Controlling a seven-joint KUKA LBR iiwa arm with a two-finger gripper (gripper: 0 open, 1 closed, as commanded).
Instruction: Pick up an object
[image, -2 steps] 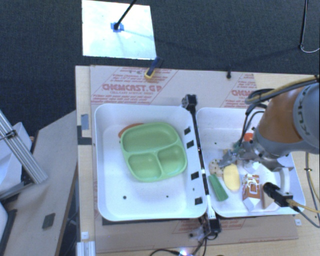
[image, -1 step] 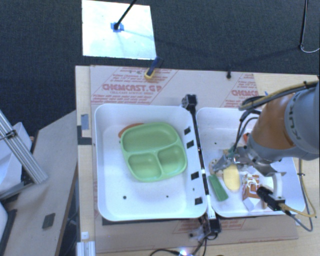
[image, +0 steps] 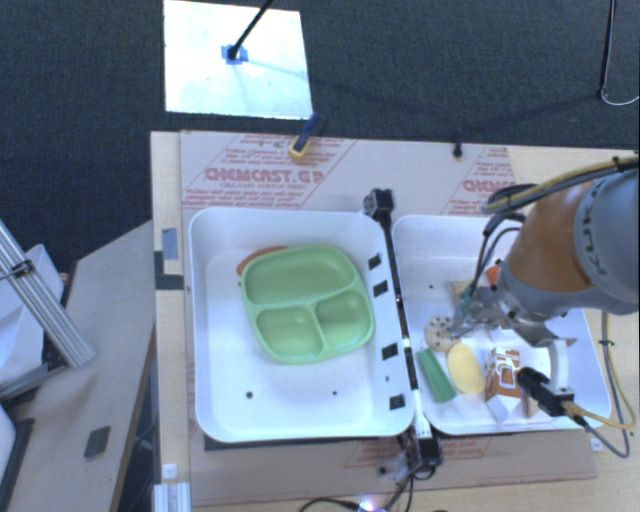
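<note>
Camera view: I see gripper (image: 466, 318) low in right bin (image: 440, 238), jaw state indeterminable. Round perforated piece (image: 438, 331) lies just left; yellow object (image: 463, 367) below.

Green divided tray (image: 305, 303) over an orange plate (image: 262, 258), left bin (image: 215, 330).

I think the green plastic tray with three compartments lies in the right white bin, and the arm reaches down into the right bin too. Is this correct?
Not quite. In the camera view, the green plastic tray with three compartments lies in the left white bin, not the right one. The rest holds: the arm reaches down into the right white bin, and its gripper is low among the small objects there.
</note>
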